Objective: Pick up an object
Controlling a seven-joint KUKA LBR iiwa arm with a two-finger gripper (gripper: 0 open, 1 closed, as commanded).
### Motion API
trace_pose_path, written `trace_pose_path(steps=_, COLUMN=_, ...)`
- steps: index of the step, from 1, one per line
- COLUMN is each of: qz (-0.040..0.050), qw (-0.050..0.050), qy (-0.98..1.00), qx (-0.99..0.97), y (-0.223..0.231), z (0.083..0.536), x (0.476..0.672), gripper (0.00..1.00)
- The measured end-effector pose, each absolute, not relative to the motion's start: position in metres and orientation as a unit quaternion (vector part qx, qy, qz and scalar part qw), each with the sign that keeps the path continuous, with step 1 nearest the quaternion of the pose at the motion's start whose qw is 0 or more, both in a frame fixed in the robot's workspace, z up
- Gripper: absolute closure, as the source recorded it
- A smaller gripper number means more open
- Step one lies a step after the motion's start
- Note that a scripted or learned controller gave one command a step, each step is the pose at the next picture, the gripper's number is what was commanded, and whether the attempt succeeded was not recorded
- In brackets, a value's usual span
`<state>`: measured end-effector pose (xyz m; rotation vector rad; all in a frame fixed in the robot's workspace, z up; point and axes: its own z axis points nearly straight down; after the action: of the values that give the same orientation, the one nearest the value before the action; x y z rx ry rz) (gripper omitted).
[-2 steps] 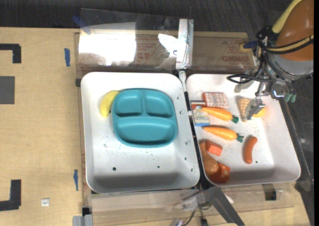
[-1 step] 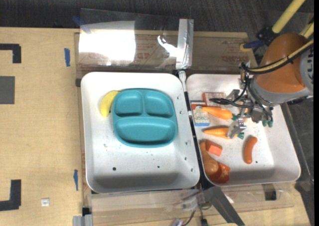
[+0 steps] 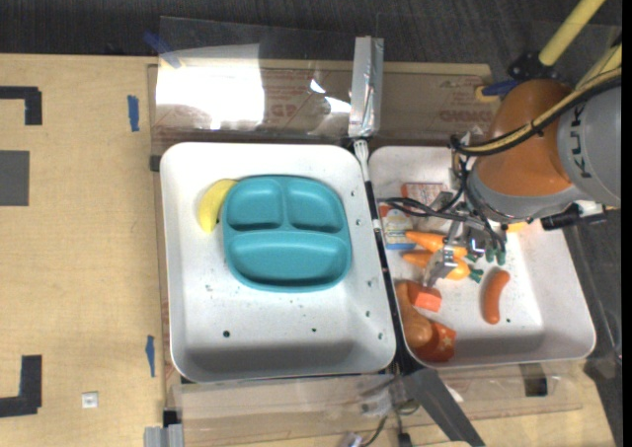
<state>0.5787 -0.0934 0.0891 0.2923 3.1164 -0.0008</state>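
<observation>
On the left of the frame the desk (image 3: 69, 267) is bare brown board with a few black and blue tape marks, and nothing there can trouble the job. Next comes the left bin (image 3: 197, 327), carrying an upturned teal divided plate (image 3: 286, 230) with a yellow banana-like piece (image 3: 209, 200) peeking out from under its upper left edge; both sit well apart from the arm. The risk gathers in the right bin (image 3: 553, 322), right of centre, where small things crowd together: an orange carrot-like piece (image 3: 427, 238), a small red block (image 3: 427, 300), a brownish-orange lump (image 3: 427, 330) low against the bin's left wall, and a red sausage-shaped piece (image 3: 494, 295) lying a little apart toward the lower right. The claw (image 3: 449, 262) hangs down into the thick of that clutter, and I cannot tell from here whether it is wide, narrow or holding anything, since its metal tip blends in with the pieces around it. To my eye the carrot-like piece is the likeliest target, lying just beside the claw on its upper left, perhaps touching it. With things packed this close, the claw could come down on two pieces at once and grip neither, or nudge the carrot sideways against its neighbours so it slips free on the lift. The arm's loose cables (image 3: 484, 139), in the upper right, hang close to the bin's rim and could drag on it.
</observation>
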Motion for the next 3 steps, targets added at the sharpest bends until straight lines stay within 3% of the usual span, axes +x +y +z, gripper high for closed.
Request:
trace_pose_path(steps=1, qz=-0.0008, qw=0.012, qy=0.996, qx=0.092, y=-0.093, z=0.102, x=0.582, gripper=1.00)
trace_pose_path(steps=2, qz=-0.0006, qw=0.011, qy=0.996, qx=0.092, y=-0.092, z=0.102, x=0.582, gripper=0.00)
trace_pose_path(steps=3, qz=-0.0019, qw=0.018, qy=0.998, qx=0.065, y=-0.105, z=0.093, x=0.526, gripper=0.00)
